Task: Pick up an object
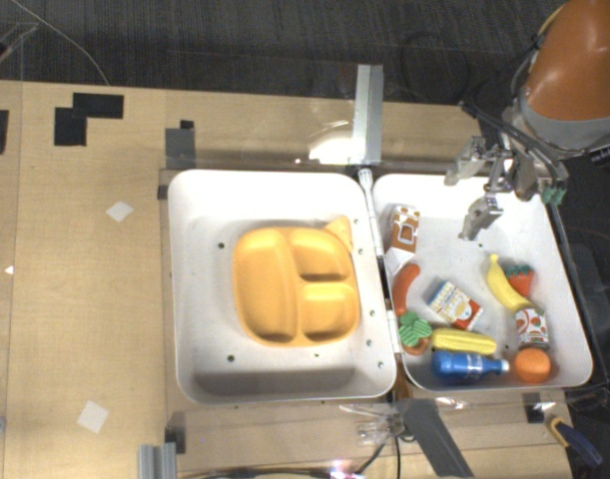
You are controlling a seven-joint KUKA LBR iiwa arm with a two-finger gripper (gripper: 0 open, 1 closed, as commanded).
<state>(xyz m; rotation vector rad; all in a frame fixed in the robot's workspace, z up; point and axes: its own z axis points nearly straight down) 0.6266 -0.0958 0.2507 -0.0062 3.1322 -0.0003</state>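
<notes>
My gripper (481,206) hangs over the back of the right bin (574,312), below the orange-banded wrist, with nothing visibly in it. Under and in front of it lie several toy foods. A brown-and-white carton (404,228) lies to the gripper's left, and a red sausage (405,285) sits by the bin's left wall. A banana (502,282) lies next to a red strawberry (524,279). Nearer the front are a blue-and-red juice box (452,304), a blue bottle (465,365), a yellow corn cob (464,341), an orange (532,364), a small can (531,324) and a green piece (414,329).
The left bin (200,267) holds a yellow divided tray (293,285). A metal post (368,118) stands behind the wall between the two bins. The wooden bench (75,297) stretches away to the left.
</notes>
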